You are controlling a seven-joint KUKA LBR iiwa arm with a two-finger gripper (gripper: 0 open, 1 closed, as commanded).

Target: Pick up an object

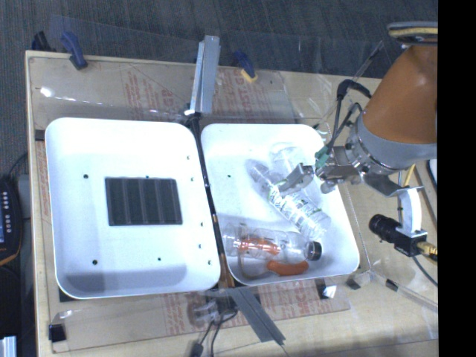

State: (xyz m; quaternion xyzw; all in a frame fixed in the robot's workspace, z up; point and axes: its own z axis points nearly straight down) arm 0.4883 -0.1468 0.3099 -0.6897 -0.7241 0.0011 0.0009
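The right white bin holds several items. A clear plastic bottle lies diagonally across its middle. A second clear bottle with a black cap lies near the front wall, and an orange carrot-like piece sits just in front of it. Something clear and crumpled rests toward the back. My gripper hangs low over the upper end of the diagonal bottle, reaching in from the right. Nothing is lifted off the bin floor.
The left white bin has a dark ribbed rectangle on its floor. A grey metal bar stands behind the divide between the bins. Blue clamps hold the bench's back edge.
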